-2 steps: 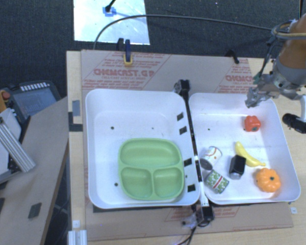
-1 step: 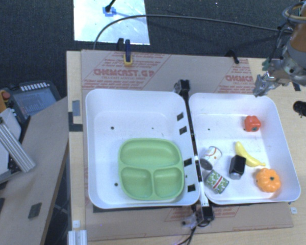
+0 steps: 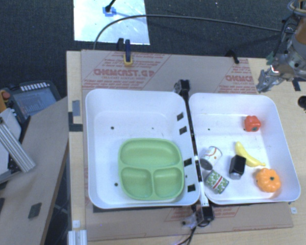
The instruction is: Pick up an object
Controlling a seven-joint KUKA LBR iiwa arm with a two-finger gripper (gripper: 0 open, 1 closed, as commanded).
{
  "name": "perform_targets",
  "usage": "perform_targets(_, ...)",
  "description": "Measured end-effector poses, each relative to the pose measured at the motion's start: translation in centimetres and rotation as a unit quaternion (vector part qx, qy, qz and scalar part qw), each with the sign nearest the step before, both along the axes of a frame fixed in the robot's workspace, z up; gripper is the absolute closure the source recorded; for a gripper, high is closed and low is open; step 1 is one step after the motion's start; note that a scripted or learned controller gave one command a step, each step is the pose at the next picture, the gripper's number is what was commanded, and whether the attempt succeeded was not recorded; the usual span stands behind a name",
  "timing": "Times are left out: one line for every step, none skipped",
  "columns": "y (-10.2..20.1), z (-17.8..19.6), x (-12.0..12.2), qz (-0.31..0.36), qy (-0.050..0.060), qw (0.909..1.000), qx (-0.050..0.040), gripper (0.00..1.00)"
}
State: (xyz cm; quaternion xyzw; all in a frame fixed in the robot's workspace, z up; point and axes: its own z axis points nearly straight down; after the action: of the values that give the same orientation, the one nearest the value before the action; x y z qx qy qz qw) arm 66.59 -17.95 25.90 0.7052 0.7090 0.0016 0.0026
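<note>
The right bin (image 3: 275,117) holds several small items: a red-orange pepper-like piece (image 3: 252,123), a yellow banana (image 3: 248,155), a black block (image 3: 237,166), an orange pumpkin (image 3: 267,180), a white cup (image 3: 210,154) and a green can (image 3: 216,181). My gripper (image 3: 268,79) hangs at the far right, above the bench just beyond the right bin's back right corner, well apart from all the items. Nothing shows between its fingers.
The left bin (image 3: 99,116) holds a green divided plate (image 3: 151,168). A black clip strip (image 3: 189,147) runs between the two bins. A cable (image 3: 194,19) arcs across the dark floor behind the bench. A pendant (image 3: 35,100) lies at the left.
</note>
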Motion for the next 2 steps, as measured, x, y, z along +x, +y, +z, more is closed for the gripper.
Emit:
perform_targets(5.4, -0.6, -2.7, 0.002, 0.003, 1.0000, 0.0015, 1.00)
perform_targets(10.3, -2.0, -4.1, 0.002, 0.004, 1.0000, 0.0018, 1.00)
